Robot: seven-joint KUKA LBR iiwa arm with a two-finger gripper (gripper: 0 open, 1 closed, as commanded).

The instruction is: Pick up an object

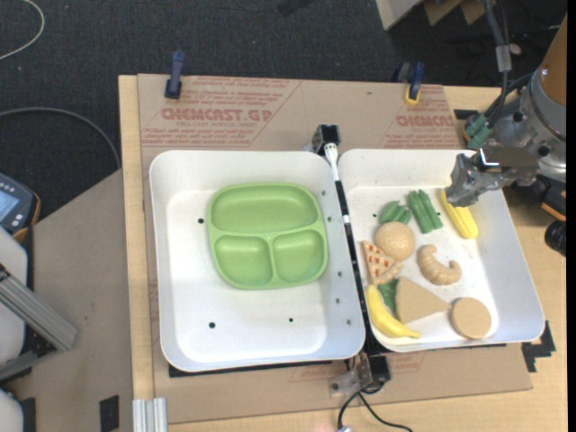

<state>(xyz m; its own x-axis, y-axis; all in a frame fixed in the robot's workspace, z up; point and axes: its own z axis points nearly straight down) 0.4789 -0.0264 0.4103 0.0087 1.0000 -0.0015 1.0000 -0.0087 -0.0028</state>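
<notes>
The right bin (513, 268) holds several toy foods: a yellow corn cob (461, 218), green beans (421, 209), a round bun (394, 239), a croissant (438, 265), a pizza slice (379, 261), a banana (387, 318), a tan wedge (418, 301) and a round cookie (472, 317). My gripper (464, 190) hangs over the bin's upper right part, just above the top end of the corn cob. Nothing shows between its fingers.
The left bin (180, 268) bears a green divided plate (268, 234). A black bar (338, 207) runs between the bins. Blue and yellow clamps (174, 76) hold the cardboard sheet at the back. Cables lie on the dark floor beyond.
</notes>
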